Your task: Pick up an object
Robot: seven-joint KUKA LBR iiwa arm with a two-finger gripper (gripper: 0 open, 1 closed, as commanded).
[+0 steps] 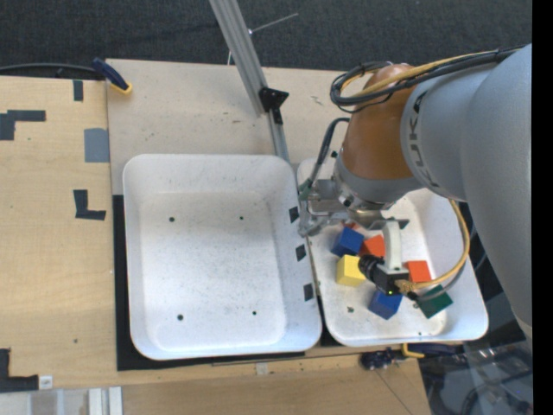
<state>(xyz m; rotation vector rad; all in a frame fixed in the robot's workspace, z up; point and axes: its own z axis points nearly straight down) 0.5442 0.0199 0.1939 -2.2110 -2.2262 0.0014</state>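
- arm (484, 137): thick smooth grey casing, rounded segments
- orange band (376, 137) above the wrist, glossy, wraps the full link
- cable bundle (406, 69), black and yellow, loops over the band
- yellow cable (458, 249) curves down the side
- tool (341, 210): grey metal block, small black parts

White bins (207, 258); grey arm (484, 119), orange band (376, 141); blocks: blue (348, 240), yellow (350, 271), orange (418, 271), dark green (435, 302)

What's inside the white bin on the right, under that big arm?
The right bin holds small blocks: two blue, one yellow, two orange, one green. The arm covers its far part.
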